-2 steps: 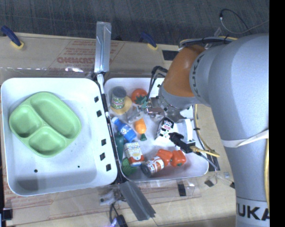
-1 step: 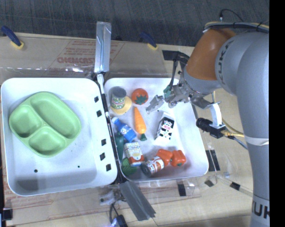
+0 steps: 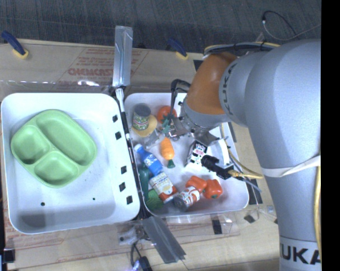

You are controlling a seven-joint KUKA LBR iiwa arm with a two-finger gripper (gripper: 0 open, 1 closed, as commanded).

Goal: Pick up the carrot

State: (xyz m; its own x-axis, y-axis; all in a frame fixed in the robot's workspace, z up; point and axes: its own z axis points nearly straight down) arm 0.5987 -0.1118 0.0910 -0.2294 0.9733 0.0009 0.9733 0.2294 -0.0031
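A green divided plate [image 3: 52,147] lay in the white left bin [image 3: 23,208], well off to the left of the end effector [image 3: 172,130]. Just beside the end effector, on its left, stood a small jar [image 3: 141,119] with a dark lid. Below and left of it a blue bottle [image 3: 149,161] lay tilted (its label too small to read), near a labelled can [image 3: 188,198] and an orange-red toy [image 3: 205,187]. A black-and-white object [image 3: 198,153] sat below and right of it on the right bin's [image 3: 240,199] floor. The bench [image 3: 74,58] carried both bins.

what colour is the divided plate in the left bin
Light green; the divided plate lies in the left bin, seen best in the camera view.
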